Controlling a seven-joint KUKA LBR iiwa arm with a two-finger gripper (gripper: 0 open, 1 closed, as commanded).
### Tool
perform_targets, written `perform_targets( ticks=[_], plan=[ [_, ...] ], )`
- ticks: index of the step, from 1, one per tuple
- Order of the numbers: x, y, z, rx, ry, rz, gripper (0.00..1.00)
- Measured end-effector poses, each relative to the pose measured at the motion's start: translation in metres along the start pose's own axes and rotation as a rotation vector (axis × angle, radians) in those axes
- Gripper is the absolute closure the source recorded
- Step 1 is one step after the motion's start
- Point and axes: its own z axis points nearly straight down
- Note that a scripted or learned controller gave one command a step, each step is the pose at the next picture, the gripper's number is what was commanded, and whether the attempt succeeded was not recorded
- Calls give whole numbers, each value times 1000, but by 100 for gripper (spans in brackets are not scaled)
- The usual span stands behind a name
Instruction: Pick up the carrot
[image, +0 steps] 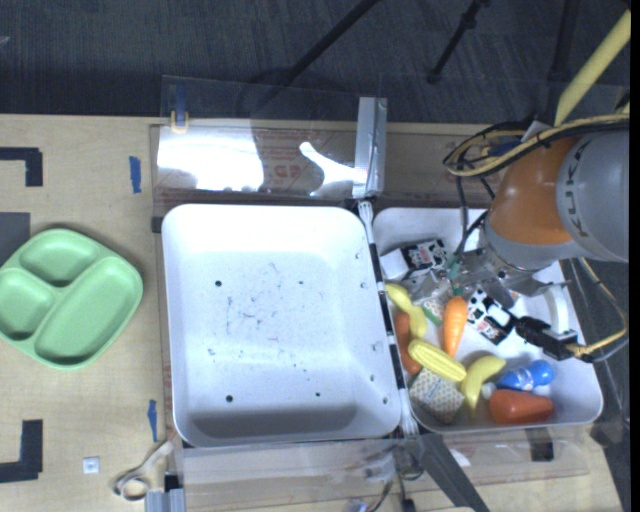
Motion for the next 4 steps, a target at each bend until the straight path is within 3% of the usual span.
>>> perform_targets(
  ticks=[1,2,3,4],
  plan=[
    [-7,-52,-71,24,10,-56,0],
    [5,-35,-10,24,9,6,0],
    [4,-34,-17,25,10,8,100],
    [33,-14,-106,26,7,83,100]
  ],
)
